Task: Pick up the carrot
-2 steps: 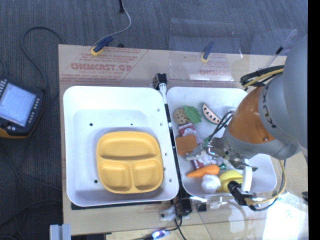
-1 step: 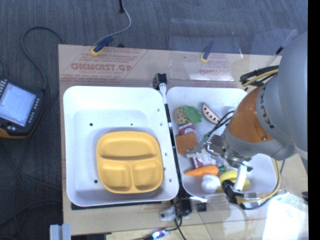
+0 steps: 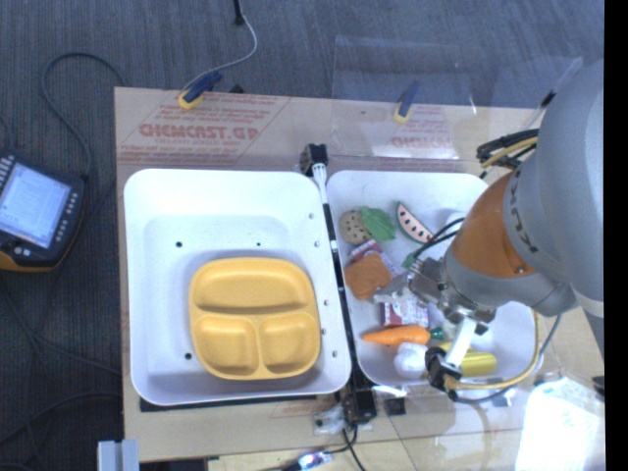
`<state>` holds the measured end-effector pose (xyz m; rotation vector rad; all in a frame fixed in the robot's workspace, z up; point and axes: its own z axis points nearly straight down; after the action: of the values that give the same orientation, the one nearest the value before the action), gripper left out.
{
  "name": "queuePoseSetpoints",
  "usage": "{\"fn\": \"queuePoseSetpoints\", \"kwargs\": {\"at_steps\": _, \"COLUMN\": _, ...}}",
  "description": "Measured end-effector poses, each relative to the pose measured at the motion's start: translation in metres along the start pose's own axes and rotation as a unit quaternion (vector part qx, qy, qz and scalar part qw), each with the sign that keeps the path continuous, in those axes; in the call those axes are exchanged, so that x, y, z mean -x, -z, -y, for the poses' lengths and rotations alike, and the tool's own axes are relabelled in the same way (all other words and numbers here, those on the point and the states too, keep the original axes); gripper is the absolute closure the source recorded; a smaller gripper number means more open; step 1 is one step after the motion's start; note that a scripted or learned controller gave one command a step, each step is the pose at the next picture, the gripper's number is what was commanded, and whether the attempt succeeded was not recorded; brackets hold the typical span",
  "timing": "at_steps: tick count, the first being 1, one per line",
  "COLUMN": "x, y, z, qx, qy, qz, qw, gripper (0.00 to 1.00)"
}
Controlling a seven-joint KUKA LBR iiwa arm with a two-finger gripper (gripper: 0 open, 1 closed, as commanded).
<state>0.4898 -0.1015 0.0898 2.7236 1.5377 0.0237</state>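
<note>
Reaching in from the right of the camera view, the grey arm (image 3: 574, 184) with its orange band hangs over the right white bin (image 3: 422, 181). Its pincer (image 3: 432, 297) sits low over the middle of that bin; whether it is spread or pressed together cannot be told from this angle. The carrot (image 3: 395, 337) lies flat on the bin floor just on the near side of the pincer, its length running left to right. A red-and-white packet (image 3: 400, 312) lies just behind it, a white egg (image 3: 408, 362) just in front, and a yellow piece (image 3: 478, 364) to its right. Farther back lie a brown piece (image 3: 365, 276), a cookie (image 3: 352, 227), a green leaf (image 3: 377, 224) and a watermelon slice (image 3: 414, 222). The left bin (image 3: 157, 263) holds a yellow divided plate (image 3: 255, 285). Both bins stand on the tabletop (image 3: 216, 130).
</note>
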Motion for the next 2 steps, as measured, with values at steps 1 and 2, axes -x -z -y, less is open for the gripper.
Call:
{"fn": "queuePoseSetpoints", "kwargs": {"at_steps": 1, "x": -0.0027, "y": 0.0005, "z": 0.0005, "qx": 0.005, "qy": -0.085, "qz": 0.002, "qw": 0.9963, "gripper": 0.0}}
{"fn": "queuePoseSetpoints", "kwargs": {"at_steps": 2, "x": -0.0042, "y": 0.0009, "z": -0.0056, "qx": 0.006, "qy": -0.145, "qz": 0.002, "qw": 0.9894, "gripper": 0.0}}
